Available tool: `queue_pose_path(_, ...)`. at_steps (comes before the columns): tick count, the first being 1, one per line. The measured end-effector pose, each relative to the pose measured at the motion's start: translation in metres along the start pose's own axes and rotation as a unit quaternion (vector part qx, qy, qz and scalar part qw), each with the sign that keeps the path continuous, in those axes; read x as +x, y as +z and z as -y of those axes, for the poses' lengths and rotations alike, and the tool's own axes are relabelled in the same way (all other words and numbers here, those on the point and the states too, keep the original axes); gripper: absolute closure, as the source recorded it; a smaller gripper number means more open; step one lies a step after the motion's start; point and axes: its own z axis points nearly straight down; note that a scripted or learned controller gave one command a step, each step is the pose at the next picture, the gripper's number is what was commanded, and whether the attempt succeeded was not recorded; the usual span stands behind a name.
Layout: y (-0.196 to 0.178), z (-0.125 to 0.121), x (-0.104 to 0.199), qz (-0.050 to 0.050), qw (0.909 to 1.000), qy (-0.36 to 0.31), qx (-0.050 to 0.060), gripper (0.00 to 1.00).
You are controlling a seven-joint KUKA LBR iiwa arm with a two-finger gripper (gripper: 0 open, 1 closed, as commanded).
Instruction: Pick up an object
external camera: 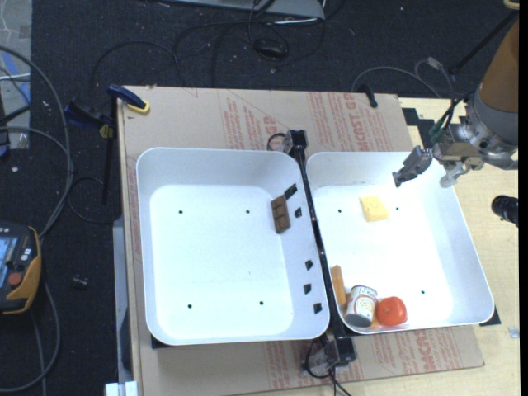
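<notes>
The right bin (462, 246) holds a yellow block (374, 209) near its back, plus an orange stick (337, 285), a small can (360, 304) and a red tomato-like ball (392, 310) at its front left corner. A brown bar (280, 214) lies against the right wall of the left bin (165, 246). My gripper (429, 172) hovers over the back right part of the right bin, up and to the right of the yellow block. It stands open with nothing between its fingers.
The two bins sit on a cardboard sheet (247, 114) on the bench. A black divider clamp (299, 143) joins the bins at the back. Cables and a blue-yellow clamp (128, 99) lie beyond the cardboard at the back left.
</notes>
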Motion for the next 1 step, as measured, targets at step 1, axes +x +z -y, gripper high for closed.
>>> queue_pose_path(1,-0.0182,0.0143,0.0329,0.000,1.0000,-0.001,0.000,0.00)
